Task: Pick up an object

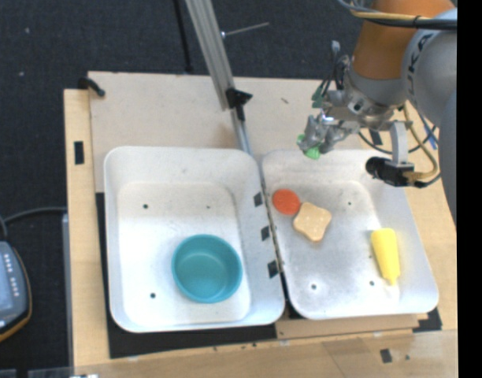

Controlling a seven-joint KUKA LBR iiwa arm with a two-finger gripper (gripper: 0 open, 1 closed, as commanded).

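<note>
Up top — claw (314,145) above tomato (286,202)

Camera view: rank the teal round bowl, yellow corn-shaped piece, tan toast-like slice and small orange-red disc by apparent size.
1. Teal round bowl, clearly largest.
2. Yellow corn-shaped piece and tan toast-like slice: too alike to rank; the corn is longer, the slice wider.
3. Small orange-red disc, smallest.

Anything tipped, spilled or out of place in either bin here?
Nothing stands out. The teal bowl sits upright in the left bin; the orange disc, bread slice and yellow corn lie flat in the right bin.
</note>
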